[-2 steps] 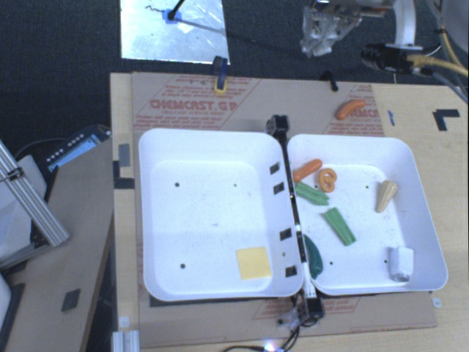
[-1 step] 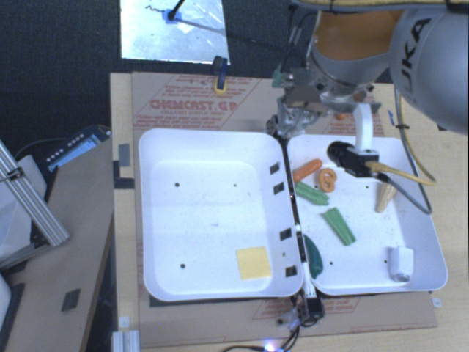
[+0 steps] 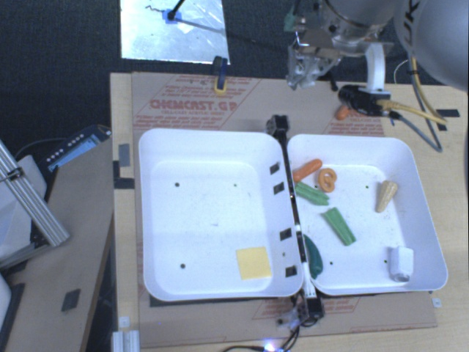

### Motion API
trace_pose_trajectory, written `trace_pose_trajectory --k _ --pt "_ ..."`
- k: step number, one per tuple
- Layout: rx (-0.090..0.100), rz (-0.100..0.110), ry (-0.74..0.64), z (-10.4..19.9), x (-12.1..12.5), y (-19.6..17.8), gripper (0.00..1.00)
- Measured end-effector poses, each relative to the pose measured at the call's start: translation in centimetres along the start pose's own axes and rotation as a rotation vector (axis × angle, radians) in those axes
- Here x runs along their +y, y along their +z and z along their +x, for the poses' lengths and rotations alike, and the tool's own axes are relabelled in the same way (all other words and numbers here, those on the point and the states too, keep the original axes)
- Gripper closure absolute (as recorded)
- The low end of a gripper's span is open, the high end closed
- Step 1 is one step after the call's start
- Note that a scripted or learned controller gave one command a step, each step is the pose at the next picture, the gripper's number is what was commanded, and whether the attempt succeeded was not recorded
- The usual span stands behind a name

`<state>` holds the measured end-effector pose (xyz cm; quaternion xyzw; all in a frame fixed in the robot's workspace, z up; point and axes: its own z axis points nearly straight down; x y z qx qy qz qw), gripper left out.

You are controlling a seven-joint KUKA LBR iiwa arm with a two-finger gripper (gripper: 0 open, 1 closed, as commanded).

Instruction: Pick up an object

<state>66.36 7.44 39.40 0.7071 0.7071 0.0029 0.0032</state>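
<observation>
White plastic bins sit side by side on the tabletop (image 3: 124, 108); left bin (image 3: 205, 160) carries one flat yellow square (image 3: 253, 262) at its 5 o'clock corner, just beside the divider

Right bin (image 3: 418, 196) carries the candidates: orange carrot piece (image 3: 307, 170) and orange pretzel ring (image 3: 327, 180) touching or nearly so at 10 o'clock; green pod (image 3: 311, 194) just below them; green block (image 3: 339, 226) near centre; dark green curved piece (image 3: 313, 255) against the wall at 7 o'clock; tan cone (image 3: 385, 195) at 3 o'clock; white cylinder (image 3: 400, 262) at 5 o'clock

Pincer (image 3: 302, 75) hangs over the board beyond the right bin's 11 o'clock corner, clear of every object; nothing between its fingers; cannot tell from this slant whether they are spread or together

Judgement: step in hand is approach, no pick begun. Best targets are the isolated ones – green block or tan cone, each with bare floor all round. Align fingers across the block's short axis, descend straight. Avoid the carrot/pretzel/pod cluster (neighbour contact likely) and the wall-hugging dark piece (finger fouls the wall). White cylinder may roll if nudged
</observation>
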Motion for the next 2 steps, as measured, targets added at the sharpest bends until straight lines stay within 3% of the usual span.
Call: trace_pose_trajectory --k 1,2 --pt "0.001 0.015 -0.001 -0.1 -10.7 4.2 1.00" --pt "0.001 -0.006 -0.003 -1.1 -6.1 -5.9 1.00"
